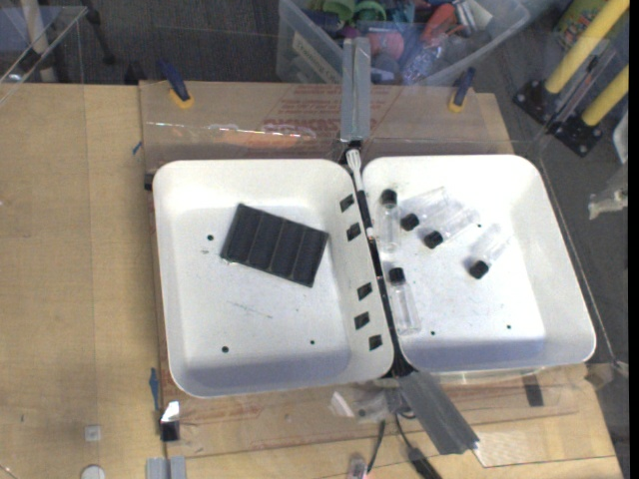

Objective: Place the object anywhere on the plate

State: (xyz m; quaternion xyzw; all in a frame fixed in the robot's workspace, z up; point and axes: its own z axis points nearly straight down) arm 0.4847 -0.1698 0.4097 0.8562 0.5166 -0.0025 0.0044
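Left bin (190, 357): dark flat plate (275, 244), rectangular, ribbed into approx. 4 strips, lies skewed in the upper-middle of the floor, long side running down to the right. Nothing on top of it. A few small dark dots on the bin floor around it.

Right bin (559, 317): cluster of small clear vials (439, 210) w/ black caps, all lying on the floor, upper-left part of the bin. Approx. 5 caps visible. One vial (402, 305) lies along the left wall, cap twd the top. Another (486, 252) sits a bit apart to the right, cap twd the bottom. The rest are bunched near each other; can't tell which ones touch. All vials well apart from the plate, w/ the bin walls between.

Row of black tabs (361, 290) runs down the seam betw. the bins. Grey metal bar (354, 88) at the top of the seam.

Jaw state: can't tell.

Bkgd: clear tub of coloured items (399, 13) behind the bench, blue clamps (178, 90) on the board edge.
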